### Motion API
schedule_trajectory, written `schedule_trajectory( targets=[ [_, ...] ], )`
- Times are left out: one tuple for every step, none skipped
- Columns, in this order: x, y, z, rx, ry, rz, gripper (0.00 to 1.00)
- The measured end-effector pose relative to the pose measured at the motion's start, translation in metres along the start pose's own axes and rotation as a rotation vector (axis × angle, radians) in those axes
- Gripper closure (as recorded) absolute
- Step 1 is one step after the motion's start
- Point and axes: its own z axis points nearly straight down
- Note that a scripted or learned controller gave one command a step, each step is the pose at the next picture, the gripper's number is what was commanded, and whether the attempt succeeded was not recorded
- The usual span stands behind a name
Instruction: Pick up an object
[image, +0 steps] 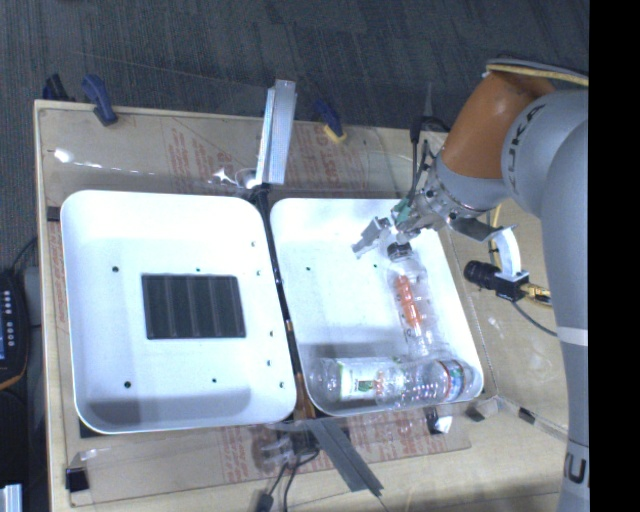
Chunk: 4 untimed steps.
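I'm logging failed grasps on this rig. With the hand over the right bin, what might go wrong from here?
The hand sits at the top end of the small clear plastic bottle with the orange label; a grip there may slip off the smooth, round plastic. That bottle's lower end lies close to the large clear plastic bottle along the right bin's front wall, so lifting could drag or roll it.
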Motion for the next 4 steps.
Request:
schedule_trajectory(
  targets=[
    [0.004, -0.015, -0.012, 0.0, 0.0, -0.048, 0.0],
    [0.014, -0.058, 0.077, -0.002, -0.002, -0.004, 0.0],
    [0.009, -0.046, 0.05, -0.004, -0.003, -0.029, 0.0],
    [0.02, -0.08, 0.015, -0.004, -0.002, -0.101, 0.0]
  ],
)
